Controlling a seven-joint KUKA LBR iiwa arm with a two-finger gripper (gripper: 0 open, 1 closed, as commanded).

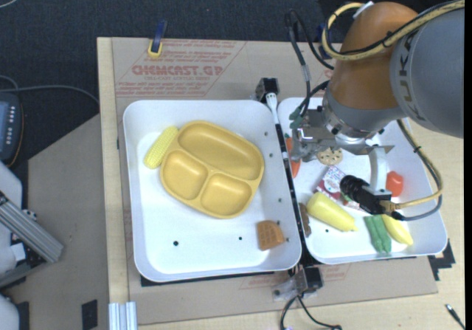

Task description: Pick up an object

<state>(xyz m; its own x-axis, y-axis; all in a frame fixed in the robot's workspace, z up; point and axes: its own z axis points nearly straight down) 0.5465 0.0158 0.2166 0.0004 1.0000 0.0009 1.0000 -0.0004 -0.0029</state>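
Note:
My gripper [304, 136] hangs low over the near-left part of the right bin [435, 236], close to the divider between the bins. Just beside it lie a round brown cookie [330, 153] and a small orange carrot-like piece [295, 167]. Nothing shows held in the gripper. Further forward in that bin lie a yellow pepper-like toy [330, 212], a red and white packet [332, 182], a green pod [378, 233], a yellow banana-like piece [399, 230] and an orange-red piece [395, 182]. The arm's wrist hides the back of the bin.
The left bin [140, 196] holds a yellow divided plate [212, 167], a corn cob [161, 146] at its left rim and a brown cracker [270, 235] near the front right corner. Cables run behind the right bin.

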